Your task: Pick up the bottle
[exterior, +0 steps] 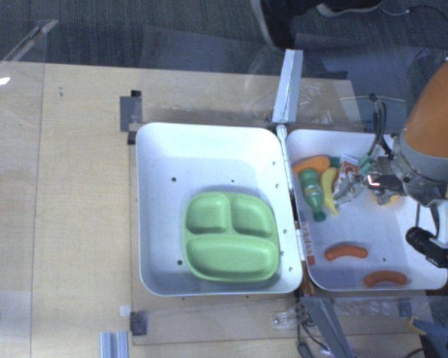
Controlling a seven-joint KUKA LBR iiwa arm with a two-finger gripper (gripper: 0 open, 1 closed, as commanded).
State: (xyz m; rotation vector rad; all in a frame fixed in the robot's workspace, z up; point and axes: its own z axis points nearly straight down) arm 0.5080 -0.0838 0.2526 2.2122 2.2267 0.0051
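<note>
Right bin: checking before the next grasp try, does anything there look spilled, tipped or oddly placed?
The green bottle lies on its side in the right bin, crowded against a carrot and a banana. Nothing looks spilled or broken.

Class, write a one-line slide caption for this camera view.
Gripper reaches beside green bottle in right bin; green tray sits in left bin.

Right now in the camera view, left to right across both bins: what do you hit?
Green three-compartment plastic tray in the left white bin → green plastic bottle lying in the right white bin → yellow banana-like toy → gripper.
</note>
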